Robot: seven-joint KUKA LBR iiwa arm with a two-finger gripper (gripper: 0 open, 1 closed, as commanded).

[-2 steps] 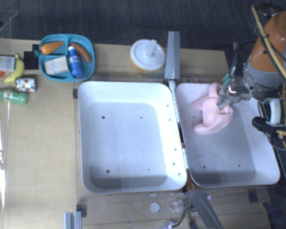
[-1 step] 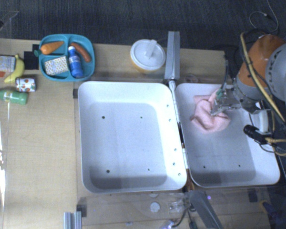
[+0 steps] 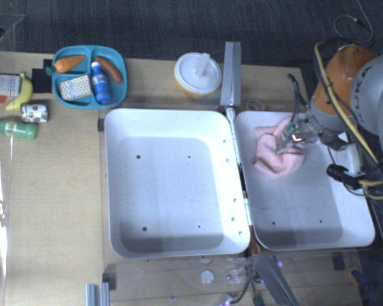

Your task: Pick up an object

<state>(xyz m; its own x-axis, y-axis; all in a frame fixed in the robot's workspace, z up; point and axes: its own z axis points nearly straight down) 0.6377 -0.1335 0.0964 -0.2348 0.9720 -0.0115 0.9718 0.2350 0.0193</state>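
A crumpled pink cloth (image 3: 276,153) lies in the far left part of the right bin (image 3: 319,225). My gripper (image 3: 292,137) comes in from the right and sits low over the cloth's right upper edge, its tips touching or pressed into the fabric. Cloth folds partly hide the fingertips. The grey arm with its orange band (image 3: 345,65) rises at the right edge of the view.
The left bin (image 3: 172,183) sits beside the right one, split by a metal divider (image 3: 230,75). Behind the bins stand a yellow lidded cup (image 3: 198,74) and a blue tray of toy food (image 3: 89,75). A banana, a can and a green bottle lie far left. Cables hang off the arm.
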